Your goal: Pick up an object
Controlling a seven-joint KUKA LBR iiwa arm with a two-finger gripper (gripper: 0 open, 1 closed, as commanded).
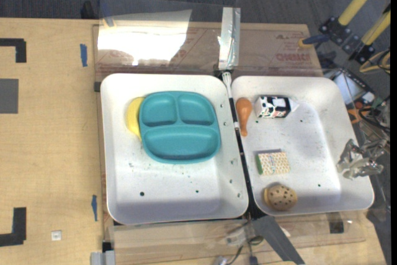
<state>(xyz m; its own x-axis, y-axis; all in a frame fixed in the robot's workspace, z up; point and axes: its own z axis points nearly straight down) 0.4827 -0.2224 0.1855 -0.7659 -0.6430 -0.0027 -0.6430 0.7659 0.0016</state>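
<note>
We see the tool (358, 159), grip state unclear, at the right bin's (322, 195) right rim, with the patterned card (273, 162) lying to its left.

Wood bench (43, 152) w/ two white bins (124, 195) side by side, blue tape bits (83, 54).

— Is anything showing legible writing here?

— Red print is running along the cardboard sheet (273, 49) behind the two bins, near its right end, but it is staying too blurred and small to spell out.

— And the small patterned card (273, 163) lying in the right bin (322, 133)?

— It is showing a dotted pattern, no letters I can make out.

— The black-and-white box (273, 107)?

— Only blotches are showing, nothing readable.
</note>
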